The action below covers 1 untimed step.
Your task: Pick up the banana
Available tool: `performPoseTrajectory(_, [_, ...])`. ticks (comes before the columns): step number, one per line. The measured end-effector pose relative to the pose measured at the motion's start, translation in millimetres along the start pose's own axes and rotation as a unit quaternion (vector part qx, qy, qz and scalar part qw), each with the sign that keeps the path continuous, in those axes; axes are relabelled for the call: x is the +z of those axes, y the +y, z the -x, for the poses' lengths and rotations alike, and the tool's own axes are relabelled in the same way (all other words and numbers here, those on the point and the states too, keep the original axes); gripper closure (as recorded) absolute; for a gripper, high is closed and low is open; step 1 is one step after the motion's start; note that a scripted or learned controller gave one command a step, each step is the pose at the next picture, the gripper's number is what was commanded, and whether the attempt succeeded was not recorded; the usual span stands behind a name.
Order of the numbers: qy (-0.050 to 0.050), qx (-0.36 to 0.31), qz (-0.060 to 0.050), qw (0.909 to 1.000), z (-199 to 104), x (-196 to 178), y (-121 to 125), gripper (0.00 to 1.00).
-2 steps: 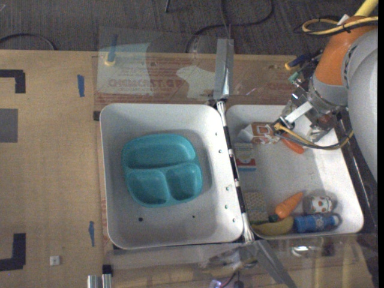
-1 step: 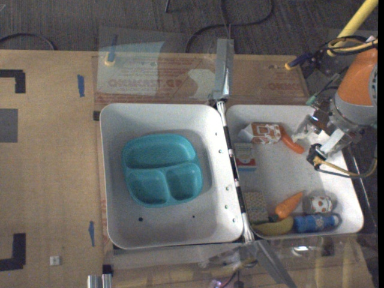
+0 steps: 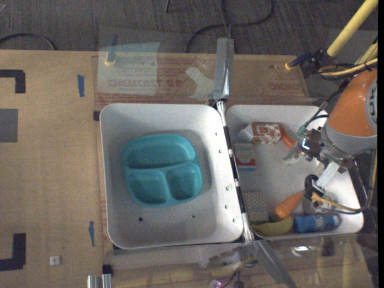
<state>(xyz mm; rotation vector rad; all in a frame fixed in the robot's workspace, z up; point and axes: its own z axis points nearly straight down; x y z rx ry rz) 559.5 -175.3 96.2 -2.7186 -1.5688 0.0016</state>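
Note:
The banana (image 3: 273, 226) is yellow with a dark tip and lies flat along the front wall of the right bin (image 3: 270, 179), near its front left corner. An orange carrot (image 3: 287, 204) lies just behind it, and a blue bottle (image 3: 315, 222) touches its right end. My gripper (image 3: 298, 153) hangs over the right part of this bin, well behind the banana and apart from it. Nothing shows between its fingers.
A brown carton (image 3: 266, 132) and a small red and white box (image 3: 244, 158) lie at the back left of the right bin. The left bin (image 3: 120, 221) holds a teal divided plate (image 3: 162, 168). A metal divider (image 3: 231, 167) separates the bins.

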Motion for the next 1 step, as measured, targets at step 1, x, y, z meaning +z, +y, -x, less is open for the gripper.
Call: performPoseTrajectory(1, [0.001, 0.002, 0.001, 1.0000, 1.3, -9.9, 0.8, 1.00])
